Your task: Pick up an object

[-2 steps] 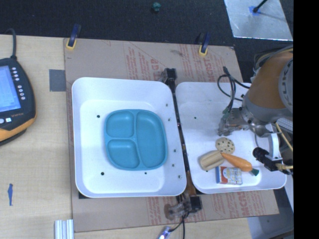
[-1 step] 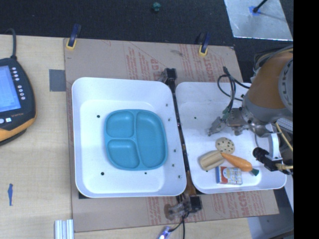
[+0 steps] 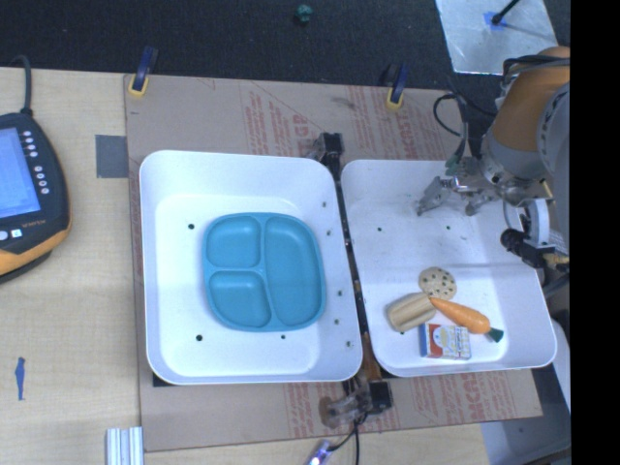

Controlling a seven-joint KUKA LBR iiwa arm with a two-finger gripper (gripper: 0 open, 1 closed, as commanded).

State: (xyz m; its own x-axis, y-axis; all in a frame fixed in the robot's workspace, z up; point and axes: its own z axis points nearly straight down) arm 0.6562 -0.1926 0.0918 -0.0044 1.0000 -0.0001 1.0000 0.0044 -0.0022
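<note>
The grey two-finger metal gripper [image 3: 448,198] hangs over the far part of the shallow white right-hand bin [image 3: 387,352], its fingers [image 3: 429,201] spread apart and pointing toward the left bin; nothing lies between them.

Nearer the camera than the gripper, along the right bin's near edge, four items sit clustered: a round speckled tan cookie [image 3: 438,281]; just beside it a tan bread-roll-shaped piece [image 3: 410,311]; an orange toy carrot with a green tip [image 3: 463,315] lying at a slant, touching or nearly touching the roll; a small white and red printed carton [image 3: 446,341] just in front of the carrot; all are well apart from the gripper.

To the gripper's left, the shallow white left-hand bin [image 3: 174,352] holds a light-blue three-compartment plastic plate [image 3: 263,270]; further left on the bench rests a black and orange handheld control pendant [image 3: 27,192].
</note>
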